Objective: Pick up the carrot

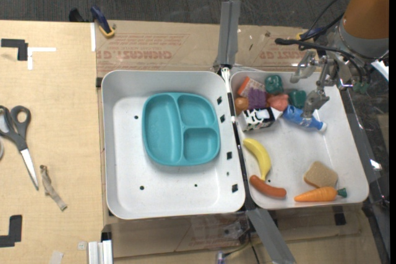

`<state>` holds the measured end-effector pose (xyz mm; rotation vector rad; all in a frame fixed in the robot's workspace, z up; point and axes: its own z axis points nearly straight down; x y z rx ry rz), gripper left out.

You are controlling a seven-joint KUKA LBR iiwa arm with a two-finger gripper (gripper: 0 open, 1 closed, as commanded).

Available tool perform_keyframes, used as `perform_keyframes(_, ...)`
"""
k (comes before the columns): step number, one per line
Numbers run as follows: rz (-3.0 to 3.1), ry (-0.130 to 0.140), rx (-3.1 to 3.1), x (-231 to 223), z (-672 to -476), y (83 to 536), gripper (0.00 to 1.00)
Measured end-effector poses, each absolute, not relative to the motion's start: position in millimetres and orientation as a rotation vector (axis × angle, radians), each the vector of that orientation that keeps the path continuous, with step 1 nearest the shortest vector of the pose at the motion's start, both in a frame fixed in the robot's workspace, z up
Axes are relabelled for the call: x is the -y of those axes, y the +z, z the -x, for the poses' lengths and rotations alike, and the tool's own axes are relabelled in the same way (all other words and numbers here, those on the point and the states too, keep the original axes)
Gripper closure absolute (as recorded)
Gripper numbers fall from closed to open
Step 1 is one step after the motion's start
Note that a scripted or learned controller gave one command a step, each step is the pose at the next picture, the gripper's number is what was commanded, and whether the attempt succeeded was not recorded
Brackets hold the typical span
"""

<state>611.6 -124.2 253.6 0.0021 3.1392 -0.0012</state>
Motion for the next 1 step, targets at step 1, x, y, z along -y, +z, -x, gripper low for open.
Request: perform_keyframes(1,-0.092,0.000,-3.138,160.8,-560.0,161.1,0.00)
